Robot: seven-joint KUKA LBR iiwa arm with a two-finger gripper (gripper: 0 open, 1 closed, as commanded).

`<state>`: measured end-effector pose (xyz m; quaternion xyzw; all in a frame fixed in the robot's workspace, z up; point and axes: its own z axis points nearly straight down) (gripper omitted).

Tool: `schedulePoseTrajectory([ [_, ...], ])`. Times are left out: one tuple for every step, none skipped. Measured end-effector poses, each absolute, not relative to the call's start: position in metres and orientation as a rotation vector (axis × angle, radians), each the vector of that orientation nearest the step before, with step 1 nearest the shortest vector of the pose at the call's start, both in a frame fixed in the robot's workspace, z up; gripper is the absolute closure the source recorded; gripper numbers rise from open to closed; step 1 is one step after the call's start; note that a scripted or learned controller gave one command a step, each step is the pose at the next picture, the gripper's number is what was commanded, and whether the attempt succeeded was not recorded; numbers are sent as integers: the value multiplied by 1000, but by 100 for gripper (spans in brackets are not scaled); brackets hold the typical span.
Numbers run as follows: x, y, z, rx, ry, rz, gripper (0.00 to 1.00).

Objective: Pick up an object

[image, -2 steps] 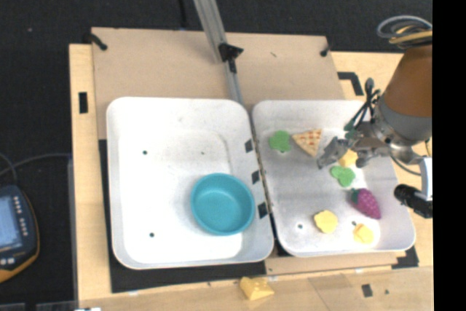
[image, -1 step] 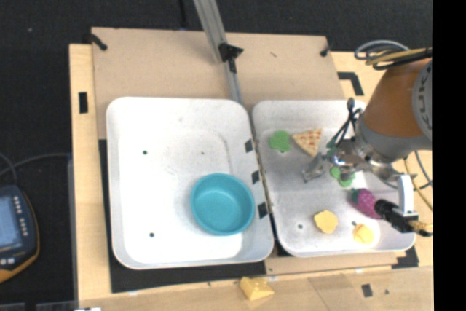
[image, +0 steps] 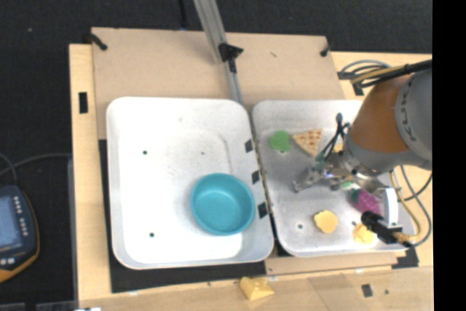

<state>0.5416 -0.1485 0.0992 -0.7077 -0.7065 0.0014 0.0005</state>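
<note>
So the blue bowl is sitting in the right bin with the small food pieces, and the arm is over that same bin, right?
Not quite. The camera view shows the blue bowl in the left bin, by itself. The small food pieces, such as the green piece and the yellow piece, lie in the right bin, and the arm is over that right bin.

Wooden bench [image: 182,62] with two white bins [image: 145,135], yellow piece [image: 256,288].

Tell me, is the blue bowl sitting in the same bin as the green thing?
No, the blue bowl sits in the left bin, the green thing in the right bin.
</note>
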Motion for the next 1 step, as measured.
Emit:
schedulePoseTrajectory([
  [544,-149,113,-2233,-2216,-5,100],
])
